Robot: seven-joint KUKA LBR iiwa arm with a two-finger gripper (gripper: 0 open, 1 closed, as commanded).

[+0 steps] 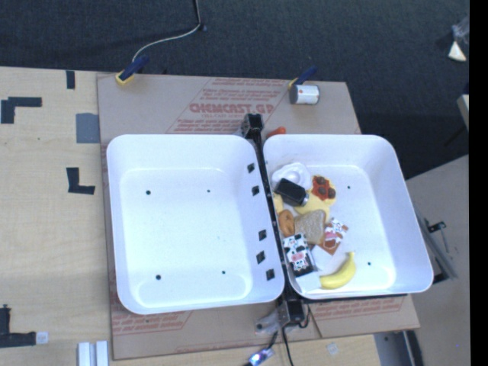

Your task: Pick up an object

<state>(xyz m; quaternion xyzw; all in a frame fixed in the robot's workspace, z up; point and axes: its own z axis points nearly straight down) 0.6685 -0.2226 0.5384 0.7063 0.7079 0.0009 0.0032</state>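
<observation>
— So, what's on your feed?

— Biggest first: I see the wooden tabletop (46,227) with a cardboard sheet (229,105) printed in red lying on it. On the sheet sit the two white bins, touching along their inner walls, with black clips (261,235) down that seam. The left bin (183,219) is to the left of the seam, the right bin (381,204) beside it.

— And the hand?

— I cannot tell its state from here, so I place things against the bins instead.

— Where are the objects to pick?

— All in the right bin, heaped against the seam wall. I make out a slice of toast (310,225) in the middle of the heap. Nearest the front rim lies a yellow banana (339,273). Just left of it is a black-and-white cow-patterned box (297,254). Toward the far wall a black block (290,191) rests on something white (297,174), with a red-and-orange piece (324,187) beside it. A small brown ring (286,222) touches the toast's left edge, and a red-and-white piece (332,237) touches its right.

— Anything outside the bins?

— A small silver cylinder (306,94) on the sheet's far edge.
</observation>
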